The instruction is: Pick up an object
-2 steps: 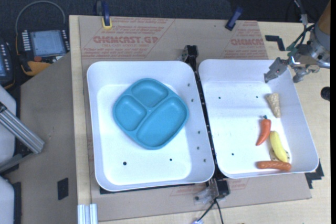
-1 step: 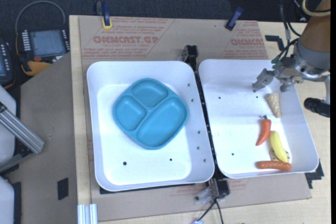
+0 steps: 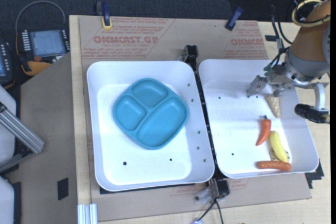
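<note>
My gripper [image 3: 263,92] hangs over the upper right part of the right bin [image 3: 231,113], open, with nothing seen between its fingers. A beige tapered object [image 3: 274,106] lies just below and right of the fingertips, partly under the wrist. Further toward the front lie a small red-orange carrot-like piece [image 3: 263,131], a yellow banana [image 3: 279,146] and an orange sausage-shaped piece [image 3: 273,166] near the bin's front right corner. A blue divided plate [image 3: 151,113] rests in the middle of the left bin [image 3: 105,165].
A raised divider [image 3: 203,113] runs between the two bins. The left half of the right bin is bare white floor. A black cable and connector [image 3: 310,111] hang beside the wrist at the right rim.
</note>
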Controlling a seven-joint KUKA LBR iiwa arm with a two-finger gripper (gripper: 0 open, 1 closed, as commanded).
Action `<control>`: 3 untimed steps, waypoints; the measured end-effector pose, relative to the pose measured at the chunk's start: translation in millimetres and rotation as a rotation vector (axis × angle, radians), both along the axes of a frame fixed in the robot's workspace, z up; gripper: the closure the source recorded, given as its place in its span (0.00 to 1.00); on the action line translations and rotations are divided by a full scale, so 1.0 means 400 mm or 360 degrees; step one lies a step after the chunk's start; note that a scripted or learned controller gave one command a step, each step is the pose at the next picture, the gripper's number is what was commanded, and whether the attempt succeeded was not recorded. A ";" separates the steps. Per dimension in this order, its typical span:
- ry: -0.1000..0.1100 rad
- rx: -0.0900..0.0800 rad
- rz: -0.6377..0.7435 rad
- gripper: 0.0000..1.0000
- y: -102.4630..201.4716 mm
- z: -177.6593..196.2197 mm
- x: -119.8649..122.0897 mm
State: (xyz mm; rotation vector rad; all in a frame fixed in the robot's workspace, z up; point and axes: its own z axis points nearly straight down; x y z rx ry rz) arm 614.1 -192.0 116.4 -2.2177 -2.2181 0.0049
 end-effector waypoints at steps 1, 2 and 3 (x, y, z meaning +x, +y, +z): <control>-0.0013 -0.0003 0.0000 1.00 -0.001 0.036 0.004; -0.0022 -0.0007 0.0002 1.00 0.011 0.195 0.013; -0.0016 -0.0005 0.0001 1.00 0.011 0.216 0.015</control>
